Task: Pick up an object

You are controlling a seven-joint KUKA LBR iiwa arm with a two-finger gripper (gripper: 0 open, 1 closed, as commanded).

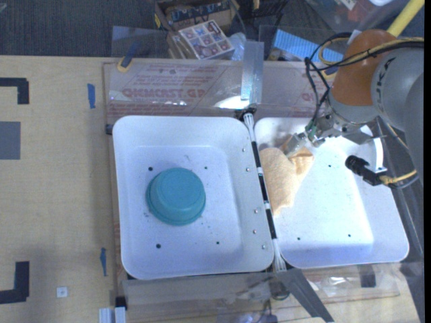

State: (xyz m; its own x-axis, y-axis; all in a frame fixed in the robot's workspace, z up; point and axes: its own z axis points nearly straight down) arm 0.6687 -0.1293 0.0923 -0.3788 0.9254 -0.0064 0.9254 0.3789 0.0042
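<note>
gripper (pixel 298 142) down at top edge of tan cloth (pixel 283 175) in right bin (pixel 350 244); finger state unclear. teal bowl (pixel 176 195) in left bin (pixel 135 147).

We are making out little that reads. Behind the bins, a clear plastic sheet (pixel 176 89) is carrying a line of reddish capital letters, but they are showing mirrored and blurred, so we are not able to spell the word. Farther back, a printed card (pixel 202 38) with a grid of small pictures is lying among clutter; any lettering on it is too small for us to read.
</note>
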